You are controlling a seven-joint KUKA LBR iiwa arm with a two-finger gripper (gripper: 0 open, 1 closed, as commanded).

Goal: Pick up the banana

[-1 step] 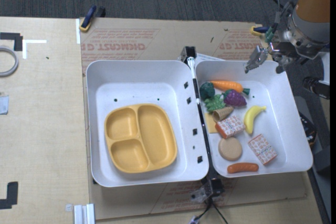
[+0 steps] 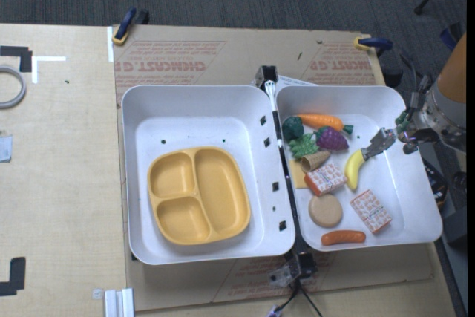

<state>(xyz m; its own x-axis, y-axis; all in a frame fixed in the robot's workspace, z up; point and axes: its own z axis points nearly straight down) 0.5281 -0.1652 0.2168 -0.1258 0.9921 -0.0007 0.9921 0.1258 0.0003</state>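
The yellow banana [image 2: 353,168] lies in the right bin [image 2: 407,193], curved and roughly upright in the view, between a small patterned box and the bin's right half. My gripper [image 2: 378,144] reaches in from the right and hangs just above and to the right of the banana's upper tip. It is close to the tip, and I see nothing held in it.
Around the banana lie a carrot [image 2: 320,120], purple grapes [image 2: 332,138], a green vegetable [image 2: 294,128], a cone [image 2: 312,159], two patterned boxes [image 2: 325,178] [image 2: 370,210], a round cookie [image 2: 325,211] and a sausage [image 2: 343,237]. The left bin [image 2: 148,115] holds a yellow divided plate [image 2: 197,194].
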